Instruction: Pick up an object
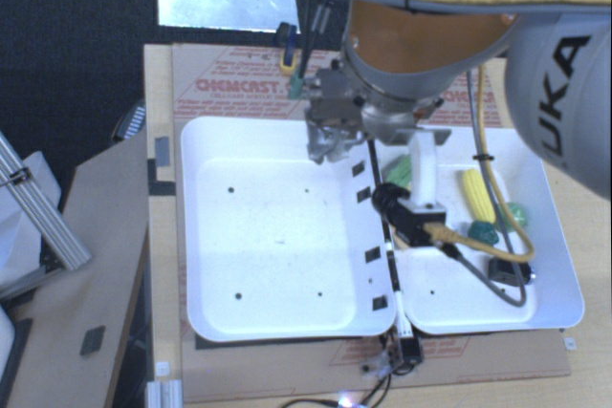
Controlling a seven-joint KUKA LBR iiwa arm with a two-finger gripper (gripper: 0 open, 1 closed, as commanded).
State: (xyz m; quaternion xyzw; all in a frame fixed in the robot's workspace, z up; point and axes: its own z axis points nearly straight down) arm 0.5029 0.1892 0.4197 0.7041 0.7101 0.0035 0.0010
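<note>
My gripper (328, 146) hangs below the grey wrist, over the far right corner of the left bin (277, 301), close to the divider between the bins. Nothing shows beneath it. The right bin (555, 301) holds the objects: a long yellow piece (477, 196), a light green piece (398, 171) partly hidden by the arm's hardware, a teal piece (483, 231), a small green piece (517, 215) and a dark grey piece (507, 270). All of them lie to the right of the gripper, apart from it.
The large orange and grey arm body (449, 5) covers the far part of the right bin. A black fitting with a yellow cable (421, 226) hangs over the right bin near the divider. Cardboard (229, 81) lies under both bins.
</note>
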